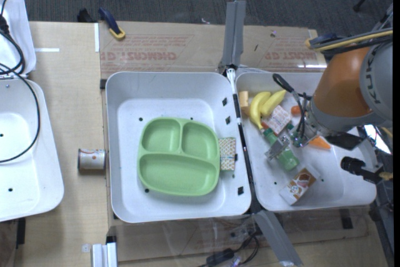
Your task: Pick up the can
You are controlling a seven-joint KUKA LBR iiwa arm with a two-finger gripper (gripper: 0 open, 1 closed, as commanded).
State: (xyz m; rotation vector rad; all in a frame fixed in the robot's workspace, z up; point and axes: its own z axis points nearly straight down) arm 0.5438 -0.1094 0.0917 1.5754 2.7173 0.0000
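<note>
My hand is low inside the right bin, over the pile of small things near its left wall. I cannot tell from this view if it is released or clenched, because the metal parts mix with the items under them.

The can is not in this bin at all. It lies on its side on the tabletop, just beside the outer left wall of the left bin, with its end facing the camera. It is well apart from me, with the whole left bin and the green divided plate between us.

Around my hand I see the bananas, a green item, an orange piece and a small printed carton. None of them is my target.

In my judgement the task is at the very beginning: the approach to the can is not yet made. The next move calls for lifting out of the right bin, high enough to pass both bin walls, then travelling far to the left, past the plate, and coming down outside the left bin. The can lies flat and may roll, so the grip should cross its round body, and the bin wall so near leaves little room on that side.
</note>
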